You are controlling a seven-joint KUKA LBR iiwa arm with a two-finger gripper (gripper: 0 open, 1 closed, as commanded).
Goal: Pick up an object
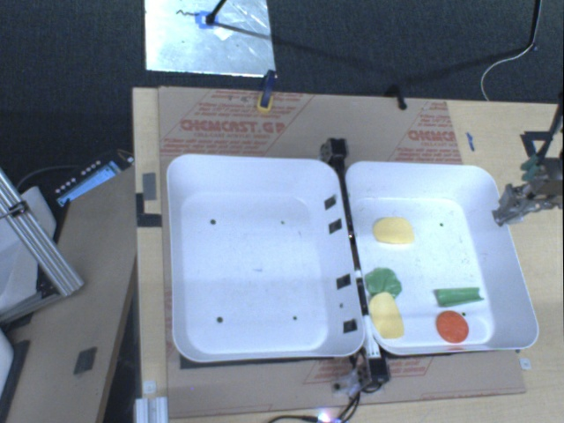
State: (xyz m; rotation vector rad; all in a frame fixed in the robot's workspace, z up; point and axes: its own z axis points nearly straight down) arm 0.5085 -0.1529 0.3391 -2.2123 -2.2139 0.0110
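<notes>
The right bin (493, 236) holds several small objects. A pale yellow oval piece (393, 230) lies near its middle. A green leafy piece (382, 282) sits by the divider, touching a yellow piece (386, 315) just below it. A green flat strip (457, 296) lies toward the front right, with a round orange-red piece (452, 326) below it. My gripper (509, 211) hangs at the far right edge, over the right bin's outer rim, apart from all the objects.
The left bin (256, 254) stands beside the right one, with black clips (336, 227) along the shared divider. A shiny metal sheet (210, 25) lies at the back. A yellow and blue clamp (265, 95) sits on the cardboard base.
</notes>
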